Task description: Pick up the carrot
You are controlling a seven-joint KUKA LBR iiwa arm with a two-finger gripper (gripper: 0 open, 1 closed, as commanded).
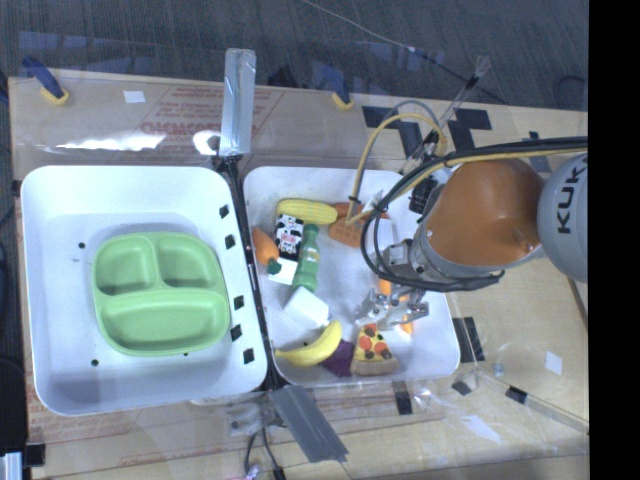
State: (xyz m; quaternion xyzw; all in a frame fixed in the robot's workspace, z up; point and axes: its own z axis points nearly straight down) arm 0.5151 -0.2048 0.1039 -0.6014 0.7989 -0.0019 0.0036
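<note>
A: Where does the carrot [265,248] sit?

B: Right bin [440,340], up against its left wall, just beside the divider. Short orange stub, rounded end, lying flat. It touches the small black-and-white carton [289,236] on its right.

A: What surrounds it?

B: Corn cob [306,211] above the carton, green bottle [306,260] just right of it, white block [306,308] below, then a banana [315,344] along the bin's near wall. A pizza slice [373,347] lies next to the banana, with something purple between them.

A: And the hand [393,306]?

B: Low over the right bin's middle-right, just above the pizza slice, well apart from the carrot. Cables and the orange wrist band crowd it; open or closed cannot be told from this view. Nothing visible between its fingers.

A: Left bin [50,268]?

B: Holds a green divided plate [158,293]. Both bins sit on the table [520,368].
</note>
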